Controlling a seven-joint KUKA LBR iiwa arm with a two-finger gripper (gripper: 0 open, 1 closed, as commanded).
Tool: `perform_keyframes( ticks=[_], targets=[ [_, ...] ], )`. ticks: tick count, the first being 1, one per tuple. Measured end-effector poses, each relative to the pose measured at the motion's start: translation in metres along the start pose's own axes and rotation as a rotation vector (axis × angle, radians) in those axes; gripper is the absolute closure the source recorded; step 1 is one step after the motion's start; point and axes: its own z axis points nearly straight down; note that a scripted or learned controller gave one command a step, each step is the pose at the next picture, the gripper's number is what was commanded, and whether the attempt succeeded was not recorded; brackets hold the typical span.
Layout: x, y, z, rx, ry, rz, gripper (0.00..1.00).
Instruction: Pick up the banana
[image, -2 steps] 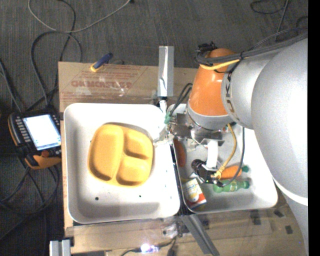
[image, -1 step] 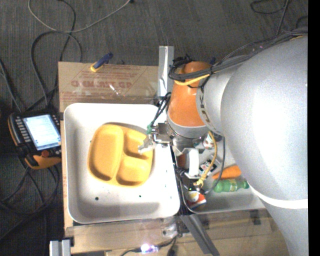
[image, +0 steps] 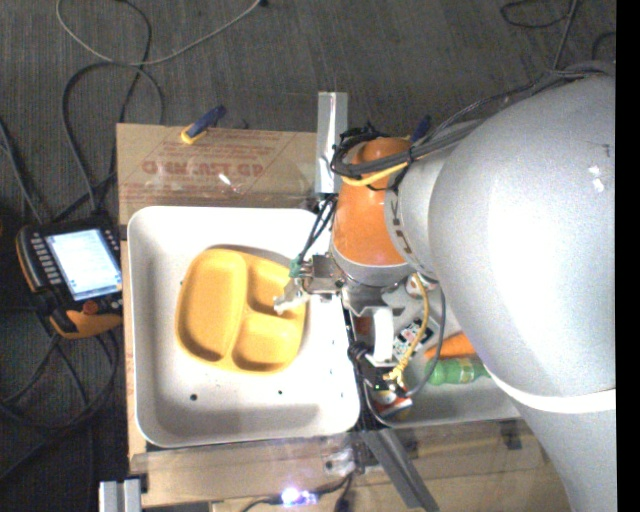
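Scanning from the left, I get a clear read on the floor side and a poor one on the right, where the arm's big grey body (image: 530, 240) covers most of the right bin (image: 450, 410). Far left, on the dark carpet among loose cables, a handheld control pendant (image: 70, 262) lies with its screen lit. Beside it, a sheet of cardboard (image: 215, 170) sticks out from behind the left bin (image: 150, 400), with a small blue and yellow object (image: 202, 123) on its top edge. Inside the left bin sits a yellow divided plate (image: 243, 310), tilted slightly, its compartments looking bare. I cannot tell where the banana is: nothing I can make out has its shape, and so much of the right bin is covered that I can't judge what lies there. The orange band (image: 365, 215) of the wrist hangs over the seam between the two bins, and below it the gripper (image: 383, 350) points down amid a tangle of wires, right at the inner wall of the right bin. I cannot tell whether it is open or closed, or whether it has anything. Just right of it, a green bottle (image: 455, 373) and an orange object (image: 455, 345) peek out from under the arm, both partly cut off.
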Motion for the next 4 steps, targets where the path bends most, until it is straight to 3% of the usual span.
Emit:
perform_keyframes(
  ticks=[1, 2, 3, 4],
  targets=[
    [0.003, -0.003, 0.003, -0.021, -0.002, 0.020, 0.00],
    [-0.009, 0.015, -0.046, 0.030, 0.024, -0.092, 0.00],
    [0.008, 0.019, -0.017, 0.001, 0.024, -0.117, 0.00],
    [0.008, 0.015, -0.015, -0.012, 0.023, -0.138, 0.00]
  ],
)
